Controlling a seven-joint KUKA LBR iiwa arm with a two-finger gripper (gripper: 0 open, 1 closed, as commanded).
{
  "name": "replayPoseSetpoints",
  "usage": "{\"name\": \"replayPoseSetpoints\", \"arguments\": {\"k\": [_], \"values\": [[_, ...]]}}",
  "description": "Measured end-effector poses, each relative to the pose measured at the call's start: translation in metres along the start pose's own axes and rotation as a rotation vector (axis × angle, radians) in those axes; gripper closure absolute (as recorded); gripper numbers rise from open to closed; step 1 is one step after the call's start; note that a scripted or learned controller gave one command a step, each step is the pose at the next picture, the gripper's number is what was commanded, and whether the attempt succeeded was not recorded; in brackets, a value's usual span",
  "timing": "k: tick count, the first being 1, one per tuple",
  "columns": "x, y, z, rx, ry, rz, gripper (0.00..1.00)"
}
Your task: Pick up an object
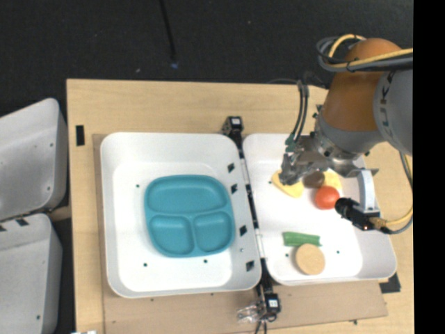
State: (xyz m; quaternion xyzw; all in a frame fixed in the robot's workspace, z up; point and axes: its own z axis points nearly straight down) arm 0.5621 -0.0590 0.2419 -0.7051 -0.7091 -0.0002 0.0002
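The right bin (pixel 348 266) holds a yellow piece (pixel 290 187), a red round object (pixel 325 197), a green piece (pixel 301 239) and a tan round disc (pixel 309 259). My gripper (pixel 297 168) hangs low over the yellow piece at the bin's upper middle, its dark body covering the piece's top. The red object lies just right of it, partly tucked under the wrist. The green piece and the disc lie apart near the bin's front.
The left bin (pixel 118 186) holds a blue three-compartment tray (pixel 189 213). A ridge with black clips (pixel 247 207) divides the two bins. Cables (pixel 361 214) hang from the wrist over the right bin's right side. White objects (pixel 28 158) stand left of the bench.
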Motion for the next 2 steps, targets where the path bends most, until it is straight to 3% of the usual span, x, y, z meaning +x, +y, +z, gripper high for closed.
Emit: {"name": "replayPoseSetpoints", "arguments": {"k": [2], "values": [[0.114,-0.034,0.006,0.000,0.002,-0.003,1.00]]}}
